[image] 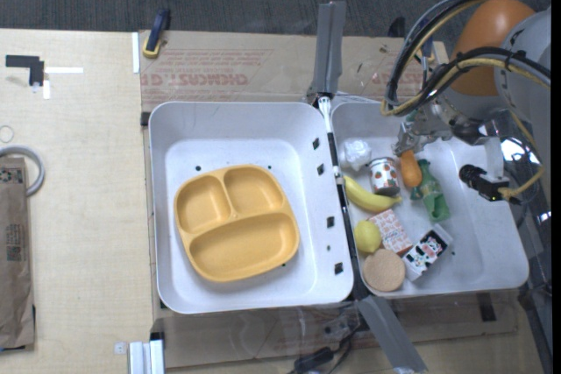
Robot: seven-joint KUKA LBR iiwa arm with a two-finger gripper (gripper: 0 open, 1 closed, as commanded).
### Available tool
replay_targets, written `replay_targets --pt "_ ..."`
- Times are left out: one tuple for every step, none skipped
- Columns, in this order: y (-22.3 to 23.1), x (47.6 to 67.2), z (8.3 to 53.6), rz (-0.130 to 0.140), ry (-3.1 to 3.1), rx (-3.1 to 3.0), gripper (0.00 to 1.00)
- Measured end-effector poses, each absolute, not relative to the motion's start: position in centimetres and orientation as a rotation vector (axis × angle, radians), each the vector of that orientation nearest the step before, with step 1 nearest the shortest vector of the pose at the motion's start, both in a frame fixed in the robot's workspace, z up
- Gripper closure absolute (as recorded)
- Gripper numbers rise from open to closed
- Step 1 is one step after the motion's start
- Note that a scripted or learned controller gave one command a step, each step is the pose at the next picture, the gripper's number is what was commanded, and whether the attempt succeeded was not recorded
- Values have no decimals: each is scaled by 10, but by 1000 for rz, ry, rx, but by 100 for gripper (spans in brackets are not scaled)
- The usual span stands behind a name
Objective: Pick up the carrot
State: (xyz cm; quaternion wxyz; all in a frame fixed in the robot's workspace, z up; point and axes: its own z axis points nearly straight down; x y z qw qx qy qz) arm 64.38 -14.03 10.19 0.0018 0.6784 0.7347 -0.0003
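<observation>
The carrot (410,170) is a short orange piece with green leaves trailing toward the lower right. It lies in the right bin (491,263), near the bin's upper middle, beside a small can (383,176). My gripper (412,143) hangs directly over the carrot's upper end, touching it or just above it. The wrist and cables hide the contact point.
A banana (372,194), a lemon (368,236), a round biscuit (384,271), a small carton (426,250) and a white wad (355,153) crowd the right bin's left half. The left bin (166,144) holds a yellow divided plate (237,222).
</observation>
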Motion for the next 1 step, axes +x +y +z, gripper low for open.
replay_targets --pt "-111 659 204 -3 2194 2246 100"
